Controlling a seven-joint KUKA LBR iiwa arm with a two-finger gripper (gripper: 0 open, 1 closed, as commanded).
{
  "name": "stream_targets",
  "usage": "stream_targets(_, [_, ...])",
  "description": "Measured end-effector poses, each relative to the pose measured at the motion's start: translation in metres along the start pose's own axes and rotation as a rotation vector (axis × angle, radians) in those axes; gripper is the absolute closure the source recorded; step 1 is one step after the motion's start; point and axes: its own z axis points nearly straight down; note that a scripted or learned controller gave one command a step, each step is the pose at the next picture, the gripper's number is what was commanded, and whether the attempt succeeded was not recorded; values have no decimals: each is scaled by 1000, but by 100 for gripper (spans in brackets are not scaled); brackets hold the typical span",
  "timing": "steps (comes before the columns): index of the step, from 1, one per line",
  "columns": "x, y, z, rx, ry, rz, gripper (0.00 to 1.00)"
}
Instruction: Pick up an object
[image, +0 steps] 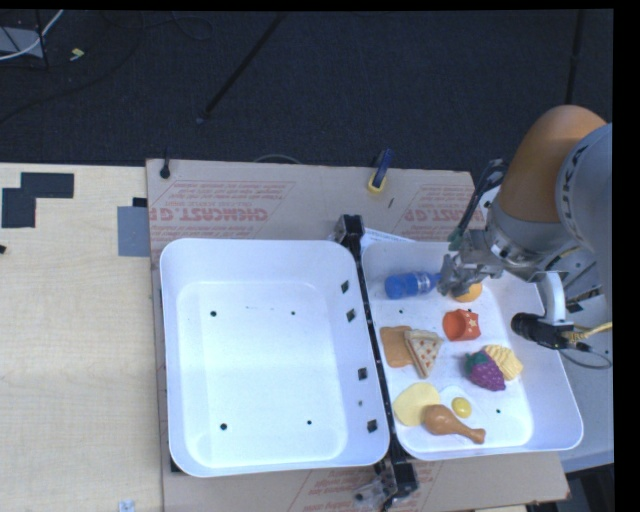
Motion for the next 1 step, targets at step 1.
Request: stream_targets(1, [-53, -62, 65, 10, 3, 2, 100])
